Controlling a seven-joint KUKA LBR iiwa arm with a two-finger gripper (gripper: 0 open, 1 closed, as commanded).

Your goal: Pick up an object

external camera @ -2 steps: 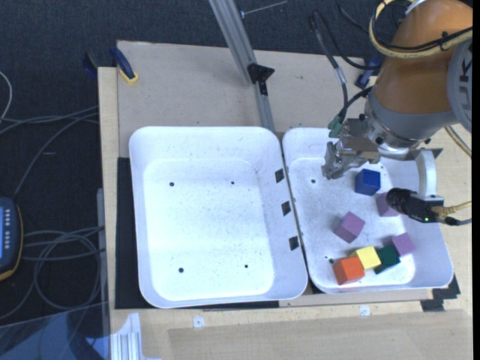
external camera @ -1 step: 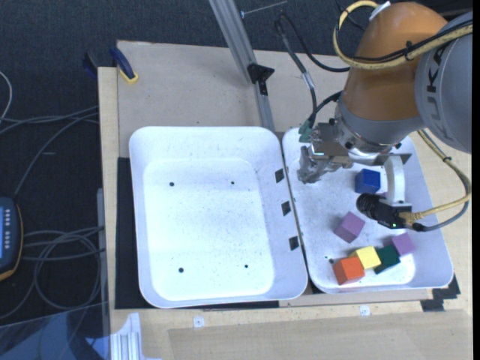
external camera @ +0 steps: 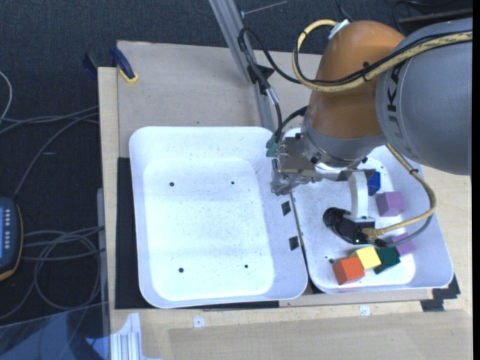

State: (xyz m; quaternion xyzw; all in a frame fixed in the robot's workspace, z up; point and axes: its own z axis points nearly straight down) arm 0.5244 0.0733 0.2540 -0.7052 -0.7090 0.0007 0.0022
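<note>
The task names no particular thing, so any of the blocks in the right bin [external camera: 424, 274] would serve. The yellow block [external camera: 367, 257] is the easiest marker. The orange block [external camera: 349, 270] touches it on the left and the green block [external camera: 388, 259] touches it on the right, so the three form a tight cluster against the bin's near wall. I judge that packing a nuisance, since a grasp on the middle one has no free sides. The purple block [external camera: 391, 202] sits above the yellow block and apart from it. The blue block [external camera: 373, 181] is farther up again, partly under the arm [external camera: 352, 88].

The hand [external camera: 288, 181] hangs up and to the left of the yellow block, well apart from it, over the seam where the right bin meets the left bin [external camera: 139, 150]. Nothing is seen in its grip. Whether it is spread or pressed together cannot be told from this slanted look down. That spot puts it over rim rather than over any block, so it looks to me poorly placed for a pick. A shift toward the purple block, which stands free, seems the better bet.

The blocks carry no labels. On the arm's grey housing a dark letter, probably a K, shows at the frame's edge, and the rest is cut off. The tabletop [external camera: 187, 88] bears no writing.
</note>
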